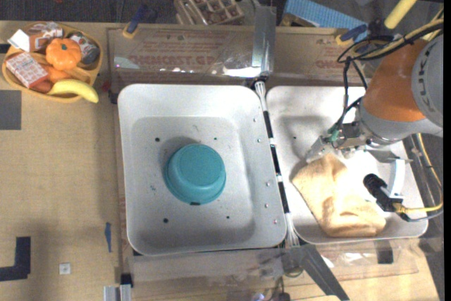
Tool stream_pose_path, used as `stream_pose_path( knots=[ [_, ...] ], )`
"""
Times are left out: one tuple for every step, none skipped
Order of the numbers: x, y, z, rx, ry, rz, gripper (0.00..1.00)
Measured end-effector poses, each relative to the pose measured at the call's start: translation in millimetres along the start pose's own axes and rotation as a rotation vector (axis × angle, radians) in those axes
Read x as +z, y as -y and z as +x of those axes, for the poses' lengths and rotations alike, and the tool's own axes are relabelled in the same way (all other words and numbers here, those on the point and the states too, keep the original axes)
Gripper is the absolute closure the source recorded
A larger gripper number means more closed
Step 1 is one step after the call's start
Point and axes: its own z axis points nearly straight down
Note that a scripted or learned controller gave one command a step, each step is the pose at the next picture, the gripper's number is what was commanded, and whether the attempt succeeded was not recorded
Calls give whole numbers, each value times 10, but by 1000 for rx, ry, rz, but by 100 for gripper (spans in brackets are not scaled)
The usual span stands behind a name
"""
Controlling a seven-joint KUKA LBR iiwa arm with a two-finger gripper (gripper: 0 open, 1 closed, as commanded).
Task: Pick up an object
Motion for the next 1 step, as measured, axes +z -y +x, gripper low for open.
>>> stream_pose_path(
  knots=[
    [-495, 345, 118, 6, -2, 16, 0]
  ],
)
